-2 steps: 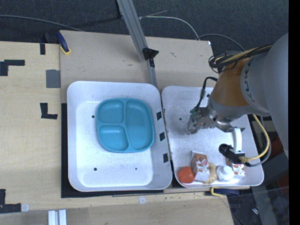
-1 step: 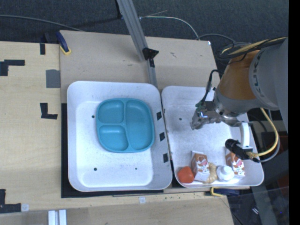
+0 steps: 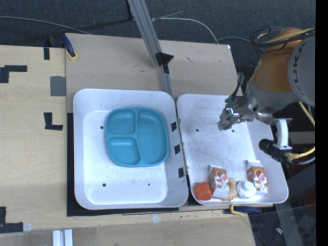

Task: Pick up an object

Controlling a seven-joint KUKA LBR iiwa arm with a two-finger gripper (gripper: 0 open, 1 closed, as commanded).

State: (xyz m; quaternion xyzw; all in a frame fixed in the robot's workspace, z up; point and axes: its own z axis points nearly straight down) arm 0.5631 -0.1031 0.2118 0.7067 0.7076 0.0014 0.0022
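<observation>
A pale wooden bench carries my two shallow white bins side by side, with dark carpet beyond its far edge and black tape marks on the boards to the left. A grey metal post slants up from the seam between the bins. My arm, grey with an orange band, enters from the right and is cut off by the frame. The left bin, speckled and round-cornered, holds a blue plate of smooth plastic with three compartments. The right bin keeps its objects crowded in the near right corner: two small cartons, white and brown with printed faces, one standing apart to the right; a red ball at the near rim; a tan lump and a white cap between the cartons, too small to identify. My gripper hangs over the far part of the right bin, well apart from the objects; whether it is apart or together I cannot tell.
</observation>
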